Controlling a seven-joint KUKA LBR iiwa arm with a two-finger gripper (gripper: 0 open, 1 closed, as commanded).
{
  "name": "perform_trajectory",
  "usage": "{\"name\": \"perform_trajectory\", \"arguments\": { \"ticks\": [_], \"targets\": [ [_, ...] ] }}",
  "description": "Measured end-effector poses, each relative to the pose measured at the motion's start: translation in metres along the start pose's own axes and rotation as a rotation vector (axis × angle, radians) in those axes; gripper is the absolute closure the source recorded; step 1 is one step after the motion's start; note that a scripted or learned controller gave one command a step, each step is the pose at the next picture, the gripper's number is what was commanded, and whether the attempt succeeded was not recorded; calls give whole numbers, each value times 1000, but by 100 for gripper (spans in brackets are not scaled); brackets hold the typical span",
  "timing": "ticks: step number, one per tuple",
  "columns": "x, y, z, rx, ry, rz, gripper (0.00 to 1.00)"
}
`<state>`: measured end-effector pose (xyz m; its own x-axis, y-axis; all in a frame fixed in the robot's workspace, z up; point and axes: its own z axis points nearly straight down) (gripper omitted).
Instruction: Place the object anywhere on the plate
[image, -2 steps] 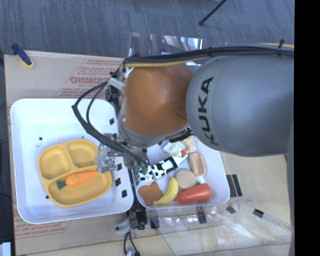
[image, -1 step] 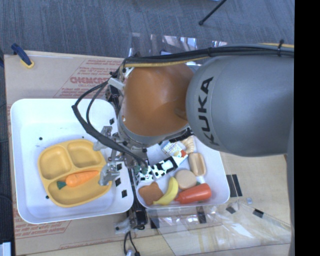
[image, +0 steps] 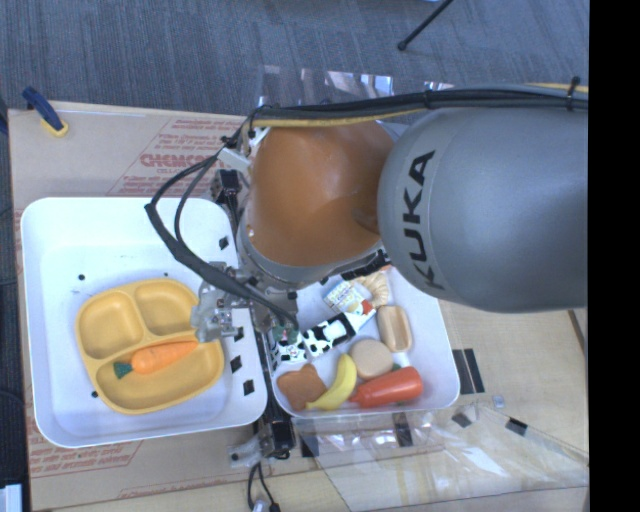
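Hanging over the seam between the two white bins, the gripper (image: 218, 318) sits at the right edge of the yellow plate (image: 105, 325), with the bulky grey arm (image: 490, 200) and its orange band (image: 310, 200) covering much of the right bin (image: 445, 365). Whether the pincer is released or clenched I cannot tell; the metal parts there are small and tangled with cables.

The carrot (image: 155, 358) lies flat in the plate's large lower compartment, its green end pointing left and its orange tip toward the gripper, close to it but, as far as this angle lets me judge, not between any part of it. Lying inside the rim like that, it reads as already set down, which would mean the task is essentially met.

The plate rests in the left bin (image: 60, 240), toward its lower half, leaving bare floor above it. In the right bin the other toys are crowded at the near end: a banana (image: 338, 388), a red pepper (image: 392, 388), a brown cookie (image: 298, 385), a hot dog (image: 394, 328) and a black-and-white cow-patterned piece (image: 315, 343). They look like the stock to pick from, kept apart from the plate so each move crosses the divide.
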<state>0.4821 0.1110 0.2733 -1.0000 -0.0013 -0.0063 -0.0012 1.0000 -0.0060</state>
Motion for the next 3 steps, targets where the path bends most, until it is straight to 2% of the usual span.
{"name": "perform_trajectory", "arguments": {
  "ticks": [1,2,3],
  "targets": [
    [0,0,0,0,0,0,0],
    [-70,109,77,-4,13,202,0],
    [-71,108,74,-4,8,204,0]
  ]
}}
